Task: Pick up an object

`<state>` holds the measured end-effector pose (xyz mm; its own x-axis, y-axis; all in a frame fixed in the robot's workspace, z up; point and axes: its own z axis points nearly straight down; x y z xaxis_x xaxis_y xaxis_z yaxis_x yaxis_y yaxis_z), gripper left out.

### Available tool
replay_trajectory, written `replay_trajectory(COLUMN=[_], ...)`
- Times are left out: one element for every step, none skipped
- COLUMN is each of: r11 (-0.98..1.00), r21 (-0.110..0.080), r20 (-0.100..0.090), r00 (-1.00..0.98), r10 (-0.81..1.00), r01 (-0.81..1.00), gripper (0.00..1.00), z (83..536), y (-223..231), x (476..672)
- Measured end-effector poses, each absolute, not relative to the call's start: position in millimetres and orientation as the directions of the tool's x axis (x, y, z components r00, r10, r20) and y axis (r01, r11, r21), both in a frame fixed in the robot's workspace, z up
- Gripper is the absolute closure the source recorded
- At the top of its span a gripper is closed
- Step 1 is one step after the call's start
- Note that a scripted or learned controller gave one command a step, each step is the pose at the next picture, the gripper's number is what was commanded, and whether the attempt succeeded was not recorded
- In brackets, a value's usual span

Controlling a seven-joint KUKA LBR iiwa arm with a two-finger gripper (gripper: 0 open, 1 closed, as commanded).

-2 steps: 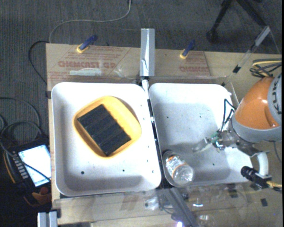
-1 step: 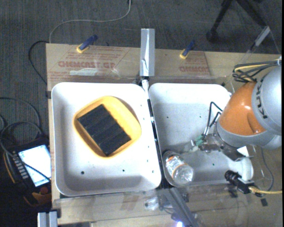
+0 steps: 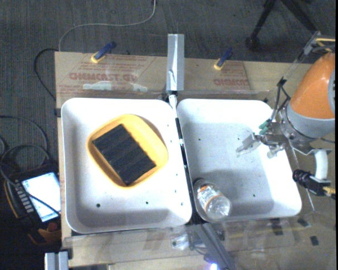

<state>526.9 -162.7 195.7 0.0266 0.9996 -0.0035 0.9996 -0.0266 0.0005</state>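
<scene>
There are two white bins. The left bin (image 3: 73, 207) holds one yellow sponge (image 3: 127, 149) with a dark scouring face up. In the right bin (image 3: 281, 204), one clear plastic bottle (image 3: 212, 200) lies at the near left corner. The gripper (image 3: 253, 143) hovers spread and holds nothing, well apart from the bottle.

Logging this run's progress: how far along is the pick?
Nothing looks picked yet. The clear bottle lies at the right bin's near-left corner, and the yellow dish with a black pad sits in the left bin. The gripper hangs over the right bin, apart from both. Reaching, grasping and lifting remain.
</scene>
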Motion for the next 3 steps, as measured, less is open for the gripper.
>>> replay_trajectory(r11=[0.182, 0.100, 0.042], r21=[-0.002, 0.015, 0.015], r20=[-0.003, -0.006, -0.007], r00=[-0.182, -0.100, -0.041], r10=[0.983, 0.995, 0.999], r01=[0.983, 0.995, 0.999], gripper=[0.00, 0.00, 0.00], z=[195, 92, 91], y=[-180, -149, -164], x=[483.5, 488.6, 559.4])
